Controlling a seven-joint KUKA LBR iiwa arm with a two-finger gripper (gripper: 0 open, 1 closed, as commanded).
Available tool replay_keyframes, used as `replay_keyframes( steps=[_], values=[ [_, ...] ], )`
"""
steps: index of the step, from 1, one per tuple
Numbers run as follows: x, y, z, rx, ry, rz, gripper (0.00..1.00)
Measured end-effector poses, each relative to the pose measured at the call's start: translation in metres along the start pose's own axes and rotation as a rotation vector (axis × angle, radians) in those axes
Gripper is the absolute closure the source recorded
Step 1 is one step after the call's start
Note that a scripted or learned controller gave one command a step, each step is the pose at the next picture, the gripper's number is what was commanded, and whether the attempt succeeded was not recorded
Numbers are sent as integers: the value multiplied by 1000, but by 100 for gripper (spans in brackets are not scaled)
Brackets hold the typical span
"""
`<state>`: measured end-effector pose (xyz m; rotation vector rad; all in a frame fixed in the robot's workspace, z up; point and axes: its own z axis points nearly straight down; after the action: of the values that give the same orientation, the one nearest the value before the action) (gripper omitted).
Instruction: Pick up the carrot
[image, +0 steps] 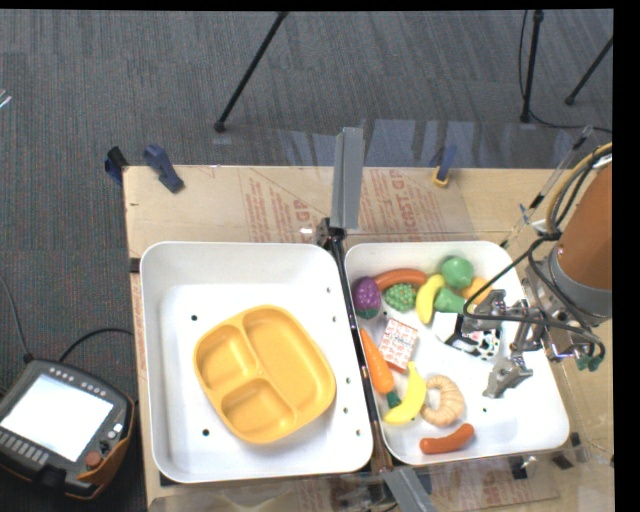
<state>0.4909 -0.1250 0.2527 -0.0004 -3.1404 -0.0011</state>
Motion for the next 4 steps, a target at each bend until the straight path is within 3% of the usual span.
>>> replay_keyframes(
  steps=[1,2,3,4],
  values=[
    [16,44,90,-4,8,-103,0],
    [3,-23,140,-3,4,-154,0],
    [-23,-88,104,1,-5,-290,0],
    [-130,-86,133,2,-8,-559,0]
  ],
)
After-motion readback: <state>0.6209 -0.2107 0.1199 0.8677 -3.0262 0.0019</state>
